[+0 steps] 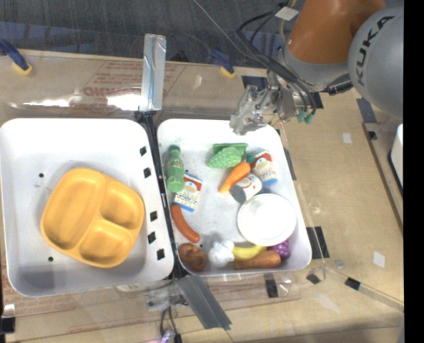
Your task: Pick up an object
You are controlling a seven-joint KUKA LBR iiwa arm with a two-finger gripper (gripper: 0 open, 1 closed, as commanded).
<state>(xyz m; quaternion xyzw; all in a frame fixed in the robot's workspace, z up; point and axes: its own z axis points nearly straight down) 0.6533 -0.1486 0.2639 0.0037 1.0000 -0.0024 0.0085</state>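
You had open floor in the right bin [287,163] only along its upper left; the green bottle [174,168], carrot [233,176], white plate [267,219] and sausage [184,224] crowded the rest. The yellow tray [91,215] filled much of the left bin [11,191].

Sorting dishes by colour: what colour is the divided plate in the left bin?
Yellow-orange; the divided plate shows in the camera view.

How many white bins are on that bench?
2. The left bin holds a yellow divided plate; the right bin holds the toy food. They sit side by side.
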